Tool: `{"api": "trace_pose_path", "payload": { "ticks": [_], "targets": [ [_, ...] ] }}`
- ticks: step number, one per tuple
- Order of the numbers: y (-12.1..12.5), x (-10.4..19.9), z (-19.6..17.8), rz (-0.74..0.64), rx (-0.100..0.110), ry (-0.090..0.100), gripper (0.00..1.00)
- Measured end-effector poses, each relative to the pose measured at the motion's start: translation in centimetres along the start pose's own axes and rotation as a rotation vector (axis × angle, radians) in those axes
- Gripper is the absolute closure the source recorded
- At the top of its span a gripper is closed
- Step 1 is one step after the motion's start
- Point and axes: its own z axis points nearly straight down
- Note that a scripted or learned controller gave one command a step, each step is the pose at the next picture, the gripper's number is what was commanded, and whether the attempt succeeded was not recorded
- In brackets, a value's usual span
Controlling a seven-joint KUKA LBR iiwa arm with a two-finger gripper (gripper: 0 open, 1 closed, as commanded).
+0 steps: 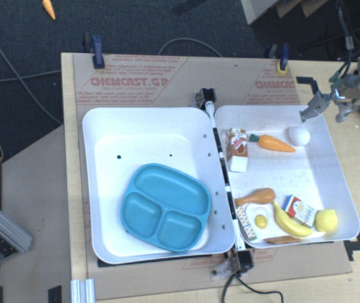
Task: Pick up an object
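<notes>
My gripper (326, 110) hangs over the far right corner of the right bin (340, 169), fingers spread open with nothing between them. Just below and left of it lies a white egg (299, 136), and beside that an orange carrot (274, 144). A small brown and white carton (237, 150) stands by the bin's left wall. At the near end of the bin lie a drumstick (255, 197), a fried egg (258, 221), a banana (291, 223), a lemon (326, 220) and a red and white box (299, 209).
The left bin (104, 144) holds a blue divided plate (165, 206). Blue clamps (96, 50) pin the board at the back. A small orange carrot (48, 7) lies on the dark floor beyond the bench.
</notes>
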Motion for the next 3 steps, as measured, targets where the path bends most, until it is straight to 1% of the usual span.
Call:
{"api": "trace_pose_path", "payload": {
  "ticks": [1,2,3],
  "targets": [
    [-1.3,5.1,9.5,-0.004,0.009,0.004,0.0],
    [-8.2,9.9,16.2,-0.001,0.01,0.004,0.0],
    [-11.6,10.9,15.9,0.002,0.005,0.003,0.0]
  ]
}}
